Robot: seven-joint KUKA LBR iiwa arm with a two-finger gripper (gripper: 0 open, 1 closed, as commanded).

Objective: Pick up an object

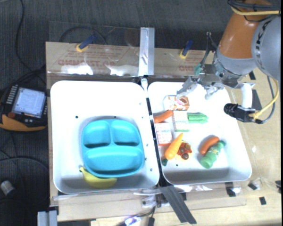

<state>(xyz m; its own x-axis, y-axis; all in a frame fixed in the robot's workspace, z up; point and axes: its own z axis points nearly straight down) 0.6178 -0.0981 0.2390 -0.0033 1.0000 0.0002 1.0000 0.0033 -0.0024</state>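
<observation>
Crowding the right bin [236,171]: carrot [173,145], sausage [209,144], cartons [180,120]; claw [198,89] spread wide above them.

tray [113,147] in left bin [66,102], banana [98,179] beneath

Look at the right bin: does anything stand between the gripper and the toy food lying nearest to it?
Nothing visible does. The gripper hangs over the back of the right bin, and the small pink-and-white packet lies just in front of and below it, uncovered. The orange carrot and other toys lie further forward.
</observation>
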